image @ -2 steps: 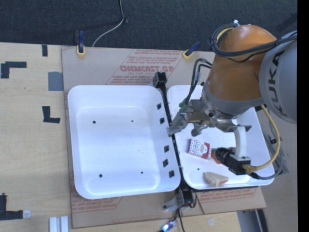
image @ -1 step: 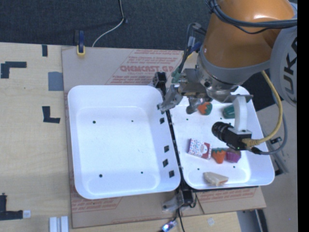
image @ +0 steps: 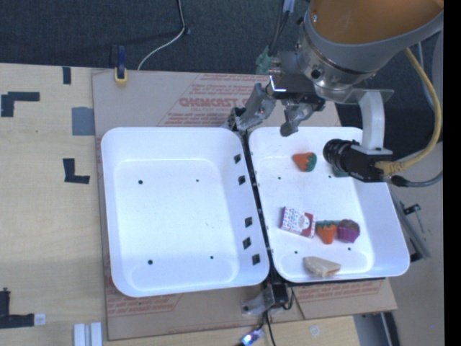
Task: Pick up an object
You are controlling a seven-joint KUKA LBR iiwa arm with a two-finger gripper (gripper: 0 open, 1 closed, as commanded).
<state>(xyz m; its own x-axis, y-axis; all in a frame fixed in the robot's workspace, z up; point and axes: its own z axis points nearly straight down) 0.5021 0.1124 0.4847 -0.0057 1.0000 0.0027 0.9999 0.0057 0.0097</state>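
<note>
The gripper (image: 268, 121) hangs with its fingers spread wide and nothing between them, above the far rim of the right bin (image: 374, 262). In that bin a strawberry (image: 304, 161) lies near the fingers. Toward the near rim lie a small red carton (image: 297, 222), a carrot (image: 328, 231), a purple toy (image: 348, 231) and a bread slice (image: 321, 267).

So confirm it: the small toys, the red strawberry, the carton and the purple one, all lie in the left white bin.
Wrong bin. The camera view shows the red strawberry, the red-and-white carton and the purple toy in the right white bin.
</note>
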